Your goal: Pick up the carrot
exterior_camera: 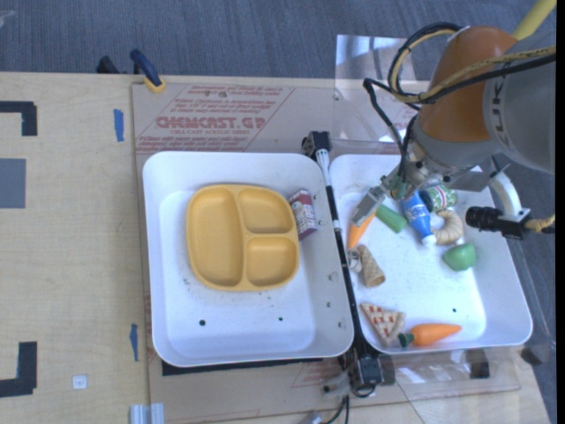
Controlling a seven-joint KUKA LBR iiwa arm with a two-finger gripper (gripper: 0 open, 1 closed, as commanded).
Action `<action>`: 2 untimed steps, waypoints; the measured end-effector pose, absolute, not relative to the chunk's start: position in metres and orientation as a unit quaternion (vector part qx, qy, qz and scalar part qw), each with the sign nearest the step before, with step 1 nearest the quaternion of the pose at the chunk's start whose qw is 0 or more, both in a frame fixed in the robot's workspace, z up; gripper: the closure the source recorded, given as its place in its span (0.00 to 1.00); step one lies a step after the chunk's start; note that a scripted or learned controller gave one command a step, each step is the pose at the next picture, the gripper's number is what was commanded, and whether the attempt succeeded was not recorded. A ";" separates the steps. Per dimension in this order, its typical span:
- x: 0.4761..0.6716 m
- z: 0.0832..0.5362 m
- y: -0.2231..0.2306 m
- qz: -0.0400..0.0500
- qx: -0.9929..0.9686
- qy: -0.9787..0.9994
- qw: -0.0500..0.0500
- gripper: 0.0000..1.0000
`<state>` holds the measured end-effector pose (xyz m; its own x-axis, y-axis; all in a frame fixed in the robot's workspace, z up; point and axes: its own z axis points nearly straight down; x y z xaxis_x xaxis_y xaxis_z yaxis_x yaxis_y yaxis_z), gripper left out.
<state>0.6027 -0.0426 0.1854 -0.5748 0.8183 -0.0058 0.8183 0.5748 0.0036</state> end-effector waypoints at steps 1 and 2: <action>0.601 0.105 -0.088 0.002 0.540 0.842 0.005 0.00; 0.649 0.088 -0.102 0.002 0.691 0.723 0.003 0.00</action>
<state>0.6491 -0.1020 0.0879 -0.0462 0.9989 -0.0020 0.9989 0.0463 0.0066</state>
